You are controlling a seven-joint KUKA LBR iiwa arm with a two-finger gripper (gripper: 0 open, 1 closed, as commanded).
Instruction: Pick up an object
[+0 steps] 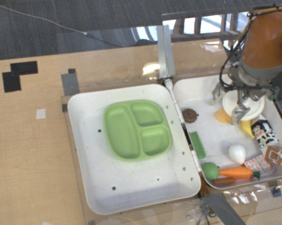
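My gripper (230,103) hangs low over the back of the right bin (211,138), under the orange wrist band. Its fingers (239,111) stand apart, open, with nothing between them. Directly below it sits a white round dish (253,109), partly hidden by the wrist. A yellow-orange piece (223,117) lies just left of the fingertips. A brown round item (189,115) sits further left. A yellow banana-like piece (246,128) and a black-and-white carton (264,134) lie just in front of the gripper.
The left bin (93,159) holds a green divided plate (136,129). In the right bin's front lie a white egg (236,153), a green block (197,145), a green pepper (210,170), a carrot (236,173) and small boxes (280,157).
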